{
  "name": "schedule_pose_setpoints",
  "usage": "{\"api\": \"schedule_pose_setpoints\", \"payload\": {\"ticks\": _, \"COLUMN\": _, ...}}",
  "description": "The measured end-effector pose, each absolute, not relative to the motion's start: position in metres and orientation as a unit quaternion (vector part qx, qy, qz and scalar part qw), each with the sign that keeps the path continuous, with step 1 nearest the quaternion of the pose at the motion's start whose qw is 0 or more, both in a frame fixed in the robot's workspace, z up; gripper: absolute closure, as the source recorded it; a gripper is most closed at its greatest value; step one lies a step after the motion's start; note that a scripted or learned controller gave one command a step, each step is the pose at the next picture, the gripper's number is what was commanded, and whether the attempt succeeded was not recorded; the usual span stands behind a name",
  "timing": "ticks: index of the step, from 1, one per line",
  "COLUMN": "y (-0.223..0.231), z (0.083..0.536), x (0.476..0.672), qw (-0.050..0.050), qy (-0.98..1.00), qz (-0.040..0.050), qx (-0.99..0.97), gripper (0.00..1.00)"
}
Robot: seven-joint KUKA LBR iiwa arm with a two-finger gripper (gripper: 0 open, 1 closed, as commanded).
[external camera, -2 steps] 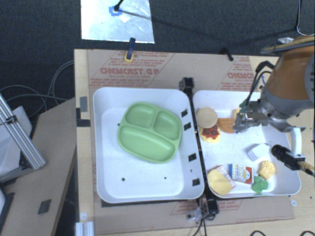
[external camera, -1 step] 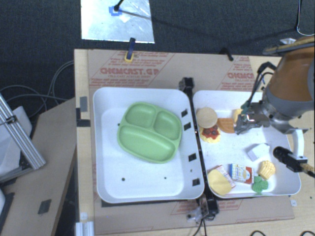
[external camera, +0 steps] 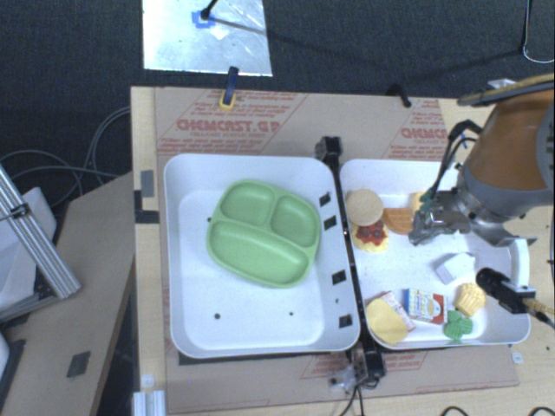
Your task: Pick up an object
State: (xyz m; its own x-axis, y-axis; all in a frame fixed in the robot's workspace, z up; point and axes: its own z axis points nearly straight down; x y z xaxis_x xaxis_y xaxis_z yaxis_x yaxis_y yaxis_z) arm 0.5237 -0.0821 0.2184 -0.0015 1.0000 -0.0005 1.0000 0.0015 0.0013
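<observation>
**A:** How far is the task, as far as one can see?

**B:** It looks early. The worktop (external camera: pixel 260 115) carries two bins. The left bin (external camera: pixel 186 319) holds a green divided plate (external camera: pixel 263 232), and nothing there is touched. The arm (external camera: pixel 512 159) reaches into the right bin (external camera: pixel 494 328), near its far edge.

**A:** Does the hand have something?

**B:** The hand (external camera: pixel 427 226) is low, just beside an orange piece (external camera: pixel 398 221), close to the toy burger (external camera: pixel 365 208) at the bin's left wall. Whether it is open or closed, one cannot tell; nothing is seen inside it.

**A:** So nothing is picked up?

**B:** Probably not yet. The yellow wedge (external camera: pixel 388 321), the small carton (external camera: pixel 423 305), the corn (external camera: pixel 469 299), the white block (external camera: pixel 451 268) and the green piece (external camera: pixel 458 325) lie along the near edge. The grasp and the lift remain.
</observation>
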Motion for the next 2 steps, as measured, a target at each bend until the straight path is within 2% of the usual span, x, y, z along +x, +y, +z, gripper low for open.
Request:
{"api": "schedule_pose_setpoints", "payload": {"ticks": 1, "y": -0.08, "z": 0.221, "x": 0.541, "qw": 0.001, "qy": 0.709, "qz": 0.001, "qx": 0.705, "gripper": 1.0}}
{"api": "schedule_pose_setpoints", "payload": {"ticks": 2, "y": -0.072, "z": 0.219, "x": 0.525, "qw": 0.0, "qy": 0.708, "qz": 0.0001, "qx": 0.706, "gripper": 1.0}}
